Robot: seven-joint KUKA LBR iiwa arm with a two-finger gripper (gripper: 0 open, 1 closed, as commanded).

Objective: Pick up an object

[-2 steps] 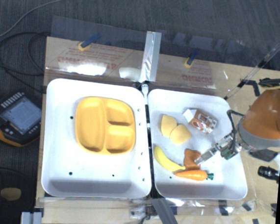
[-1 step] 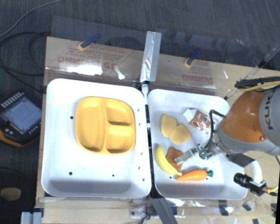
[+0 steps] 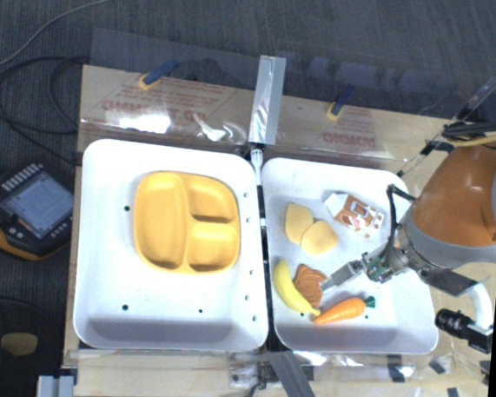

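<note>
Camera view, pincer low in right bin, beside carrot

Left bin holds divided tray. Right bin holds potato pieces at centre, carton far right of them, banana, bread and carrot near.

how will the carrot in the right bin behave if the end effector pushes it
The carrot looks like a smooth, glossy toy, so it is probably stiff, light and somewhat slippery. Its round, tapered body may roll or pivot rather than slide straight. It lies close to the banana, so a push towards that side could nudge that too.
</note>
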